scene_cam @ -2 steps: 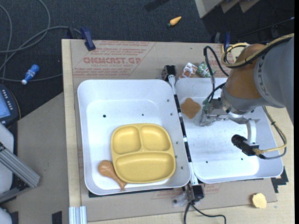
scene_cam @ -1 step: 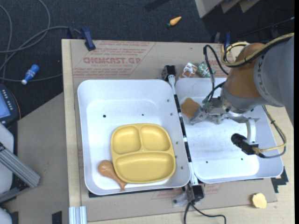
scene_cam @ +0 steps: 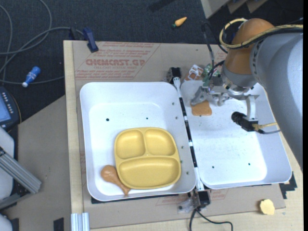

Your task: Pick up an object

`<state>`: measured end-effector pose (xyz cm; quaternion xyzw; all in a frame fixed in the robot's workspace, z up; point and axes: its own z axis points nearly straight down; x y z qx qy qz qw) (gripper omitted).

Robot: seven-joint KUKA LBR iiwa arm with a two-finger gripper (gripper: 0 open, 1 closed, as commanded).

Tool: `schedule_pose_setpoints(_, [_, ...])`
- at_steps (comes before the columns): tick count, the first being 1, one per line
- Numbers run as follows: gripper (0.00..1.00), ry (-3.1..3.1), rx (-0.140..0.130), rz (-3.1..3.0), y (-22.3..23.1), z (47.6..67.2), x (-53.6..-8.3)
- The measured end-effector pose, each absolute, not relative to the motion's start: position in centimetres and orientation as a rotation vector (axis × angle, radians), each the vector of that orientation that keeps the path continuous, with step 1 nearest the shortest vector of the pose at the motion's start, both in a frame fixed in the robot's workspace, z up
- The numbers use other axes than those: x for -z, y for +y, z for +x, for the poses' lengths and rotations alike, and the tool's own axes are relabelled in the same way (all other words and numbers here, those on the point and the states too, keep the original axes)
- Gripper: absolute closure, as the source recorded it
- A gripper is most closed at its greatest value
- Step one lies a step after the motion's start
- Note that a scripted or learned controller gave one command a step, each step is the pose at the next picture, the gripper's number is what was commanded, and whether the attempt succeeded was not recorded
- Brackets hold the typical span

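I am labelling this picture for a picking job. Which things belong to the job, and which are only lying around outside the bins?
Belong to the job:
- gripper
- tan piece under it, right bin
- yellow divided plate, left bin
- orange drumstick toy beside the plate

Lying about:
- blue bottle on the floor
- orange bit on the floor
- yellow piece on the bench

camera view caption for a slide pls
Arm's gripper low over an orange-brown piece in the right bin; yellow tray in the left bin.

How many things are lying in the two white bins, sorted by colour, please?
Yellow: 1, the divided plate
Orange: 2, the toy drumstick and the small piece under the gripper
Total: 3
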<state>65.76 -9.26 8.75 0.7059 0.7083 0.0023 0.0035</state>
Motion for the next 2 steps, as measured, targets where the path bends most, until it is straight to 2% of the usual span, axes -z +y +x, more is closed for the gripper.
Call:
schedule_pose_setpoints(1, [0.00, 2.221, -0.003, 2.217, -9.20, 66.73, -8.48])
schedule_pose_setpoints(2, [0.00, 2.221, -0.001, 2.218, -9.33, 66.68, -8.49])
